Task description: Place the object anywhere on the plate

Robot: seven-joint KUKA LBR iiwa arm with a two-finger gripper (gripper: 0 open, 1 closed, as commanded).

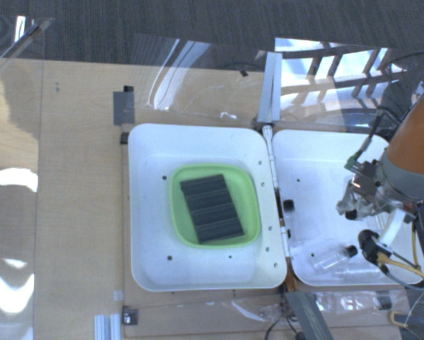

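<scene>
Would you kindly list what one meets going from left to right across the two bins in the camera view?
Left bin → green plate with the dark ribbed block on it → small dark object in the right bin → clear bottle → gripper on the arm.

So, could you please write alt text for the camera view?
A dark grey ribbed rectangular block lies on a square lime-green plate in the left white bin. The grey arm's pincer hovers over the right white bin.
</scene>
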